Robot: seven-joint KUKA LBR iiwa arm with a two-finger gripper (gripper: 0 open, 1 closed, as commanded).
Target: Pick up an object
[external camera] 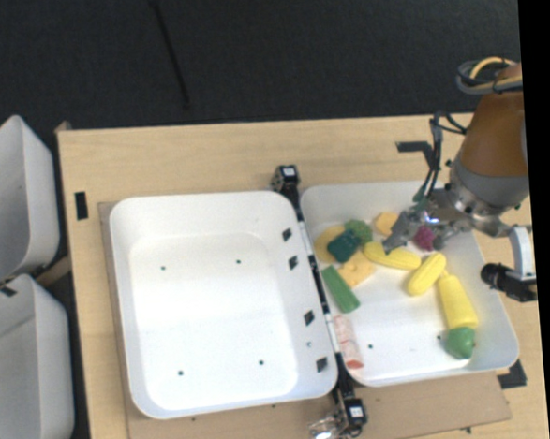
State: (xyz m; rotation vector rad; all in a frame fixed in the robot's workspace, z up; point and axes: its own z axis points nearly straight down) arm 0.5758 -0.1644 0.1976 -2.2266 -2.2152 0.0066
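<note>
The right bin [398, 369] holds several toy pieces. My gripper [415, 229] hangs low over the bin's upper middle, just above and beside a small magenta piece [427, 237], which it partly hides. Whether the gripper touches that piece is not visible. A yellow banana-shaped piece [392, 257] lies just below the gripper, and a second yellow piece [426, 274] lies to its right. A small yellow piece [386, 222] sits at the gripper's left.
A green block [344, 247], a dark green piece [358, 230], a pale yellow piece [359, 273] and a long green piece [339, 289] crowd the bin's left side. A yellow-and-green corn [457, 312] lies lower right. A red-and-white tube [346, 340] lies by the divider. The left bin [128, 271] stands alongside.
</note>
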